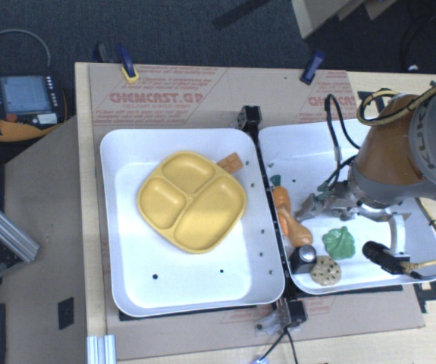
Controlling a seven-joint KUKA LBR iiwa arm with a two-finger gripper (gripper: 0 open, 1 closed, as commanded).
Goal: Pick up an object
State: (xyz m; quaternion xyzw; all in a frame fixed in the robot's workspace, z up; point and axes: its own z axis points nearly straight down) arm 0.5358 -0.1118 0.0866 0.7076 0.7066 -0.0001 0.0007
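The right bin (pixel 302 147) holds an orange carrot (pixel 287 217) lying along its left wall, a green leafy piece (pixel 340 243), a speckled cookie (pixel 325 270) and a small black and silver round thing (pixel 303 255). My gripper (pixel 318 203) is low in this bin, pointing left, just right of the carrot's upper half and above the green piece. Nothing shows held in it. The wrist covers the bin's right half.
In the left bin (pixel 127 268) lies a yellow divided plate (pixel 192 200), with a small brown block (pixel 230 162) at its far right edge. A black divider with clamps (pixel 250 117) runs between the bins. Cables (pixel 337 139) loop over the right bin's back.
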